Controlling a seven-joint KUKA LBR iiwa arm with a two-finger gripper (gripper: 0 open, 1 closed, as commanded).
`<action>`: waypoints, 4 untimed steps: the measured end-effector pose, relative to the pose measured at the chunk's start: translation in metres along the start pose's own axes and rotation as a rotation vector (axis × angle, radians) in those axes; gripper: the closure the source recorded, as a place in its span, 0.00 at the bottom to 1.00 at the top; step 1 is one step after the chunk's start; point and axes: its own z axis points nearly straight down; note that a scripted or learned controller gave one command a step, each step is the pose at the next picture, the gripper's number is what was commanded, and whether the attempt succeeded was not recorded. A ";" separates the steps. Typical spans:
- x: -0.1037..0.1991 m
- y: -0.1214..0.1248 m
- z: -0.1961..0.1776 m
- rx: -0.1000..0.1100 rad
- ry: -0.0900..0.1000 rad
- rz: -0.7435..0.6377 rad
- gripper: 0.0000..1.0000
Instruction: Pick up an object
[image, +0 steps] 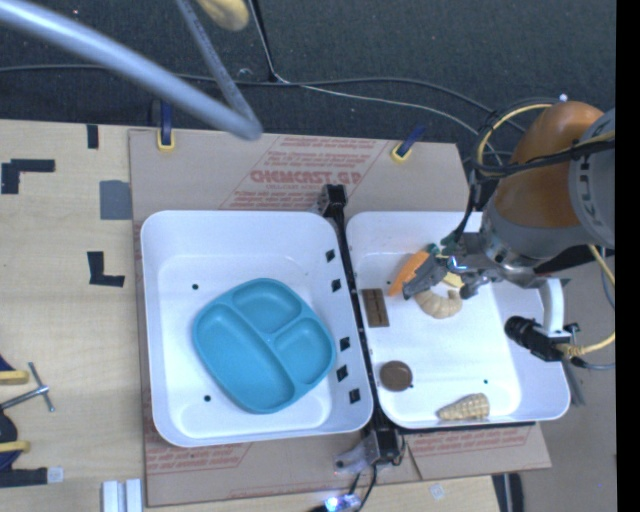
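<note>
I am reaching in from the right over the right bin, my grey arm with its orange band hanging above the bin's upper right part. My end effector is sitting low in the upper middle of that bin, right at an orange carrot-like piece and a pale curved object that is lying just below it. I cannot tell from this slanted angle how wide I am spread, nor whether either piece is actually in my grasp. A small brown rectangular block is lying near the bin's left wall, a round brown item is resting lower down, and a tan cone-shaped object is lying near the bottom edge. The left bin is carrying a blue divided tray. Both bins are resting on a cardboard sheet on the wooden surface.
</note>
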 end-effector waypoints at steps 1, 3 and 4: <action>-0.001 -0.007 0.062 0.005 0.000 0.001 0.00; 0.001 -0.008 0.104 0.002 0.000 -0.001 1.00; 0.002 -0.004 0.041 -0.007 -0.001 0.000 1.00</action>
